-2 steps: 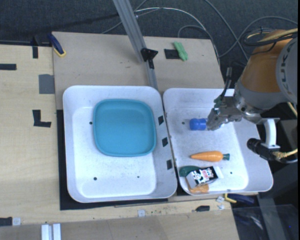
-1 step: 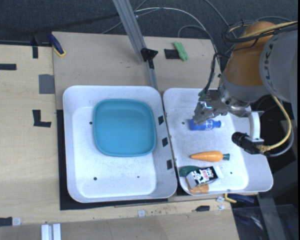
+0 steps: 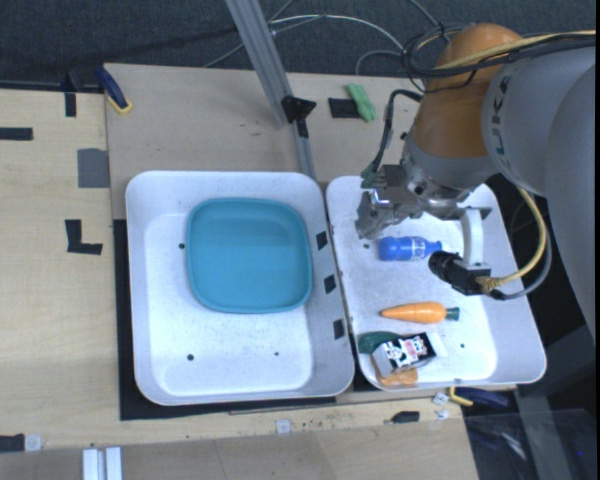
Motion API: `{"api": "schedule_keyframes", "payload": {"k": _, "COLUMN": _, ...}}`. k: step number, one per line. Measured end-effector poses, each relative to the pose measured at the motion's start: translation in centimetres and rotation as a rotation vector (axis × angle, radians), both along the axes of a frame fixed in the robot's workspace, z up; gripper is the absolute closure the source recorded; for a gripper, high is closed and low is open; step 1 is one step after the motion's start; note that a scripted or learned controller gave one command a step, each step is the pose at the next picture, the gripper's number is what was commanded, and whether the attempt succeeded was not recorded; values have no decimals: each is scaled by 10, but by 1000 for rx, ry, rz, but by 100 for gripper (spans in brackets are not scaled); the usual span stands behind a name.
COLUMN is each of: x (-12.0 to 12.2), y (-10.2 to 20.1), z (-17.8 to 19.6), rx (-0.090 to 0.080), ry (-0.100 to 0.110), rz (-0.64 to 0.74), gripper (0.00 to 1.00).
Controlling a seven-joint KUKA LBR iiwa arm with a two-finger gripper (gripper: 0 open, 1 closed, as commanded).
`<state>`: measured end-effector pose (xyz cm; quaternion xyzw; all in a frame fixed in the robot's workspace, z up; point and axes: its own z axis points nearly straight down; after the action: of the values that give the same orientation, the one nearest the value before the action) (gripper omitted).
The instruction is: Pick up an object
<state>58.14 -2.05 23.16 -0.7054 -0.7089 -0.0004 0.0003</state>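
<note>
The blue bottle (image 3: 410, 249) lies on its side in the right bin (image 3: 510, 353), near that bin's far-left corner. It is judged light, rigid and smooth (liable to roll); grasp it across the body, midway along. The arm reaches in from the bench's right edge, wrist tilted downward, with the gripper (image 3: 372, 220) just beside the bottle. Whether the gripper is released or clenched cannot be determined.

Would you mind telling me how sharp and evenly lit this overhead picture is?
Camera view: lighting soft and even, no harsh glare on the white bins; the blue plate and carrot read clearly; the gripper is slightly soft, its fingers hard to make out.
</note>
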Motion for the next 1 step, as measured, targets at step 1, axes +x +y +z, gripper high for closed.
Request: {"api": "schedule_keyframes", "payload": {"k": 1, "x": 4, "y": 55, "z": 7, "rx": 0, "ry": 1, "rz": -1, "gripper": 100}}
